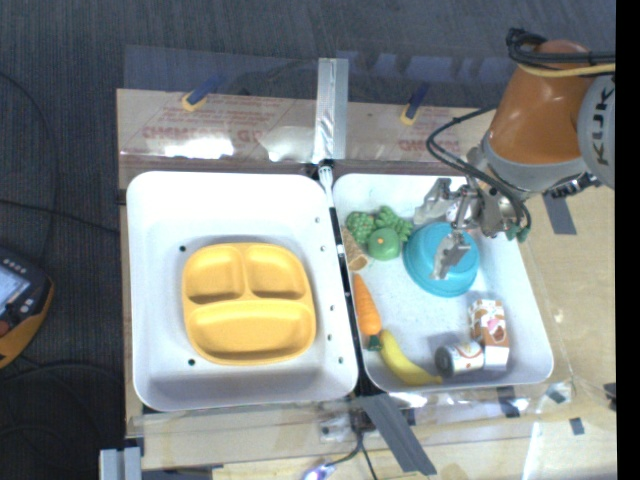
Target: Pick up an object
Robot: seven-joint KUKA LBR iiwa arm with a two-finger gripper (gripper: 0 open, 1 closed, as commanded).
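Observation:
The right bin [530, 308] holds several small things. A blue bowl [432, 268] sits at its upper middle, with a green toy vegetable [380, 233] to its left. An orange carrot [367, 308] and a yellow banana [403, 361] lie along the bin's left and lower side. A small can [458, 358] and a printed carton [488, 323] rest at the lower right. My gripper [447, 228] hangs over the blue bowl's upper right part. It is open, with one finger near the bowl's far rim and the other over its inside. Nothing is held between them.
The left bin [150, 268] holds a yellow divided plate [248, 303] in its middle. A metal divider [331, 108] stands behind the seam between the two bins. The arm's orange band [540, 108] sits above the right bin's far right corner.

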